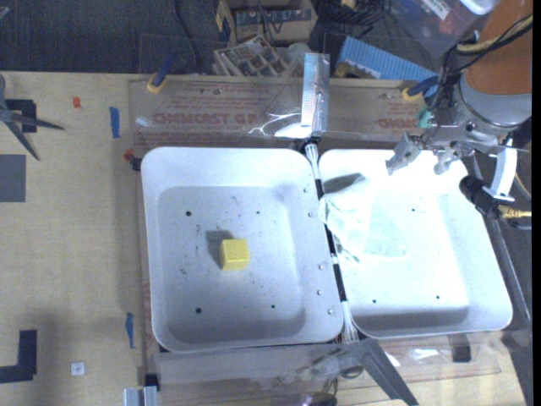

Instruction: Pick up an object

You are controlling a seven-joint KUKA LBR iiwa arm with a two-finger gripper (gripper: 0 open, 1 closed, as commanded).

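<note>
Left bin (169, 176) holds yellow cube (235, 254), far from jaws (420, 157).

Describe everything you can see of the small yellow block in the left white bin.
The small yellow block is a cube-like piece, plain matte yellow, maybe foam or plastic. It sits flat on the speckled floor of the left white bin, near the middle, slightly turned, casting a shadow to its upper left. It is apart from the bin walls, and the gripper is far off over the right bin.

Yellow block (235, 254) in left bin (169, 176); hand (420, 153) open above right bin (482, 311).
</note>
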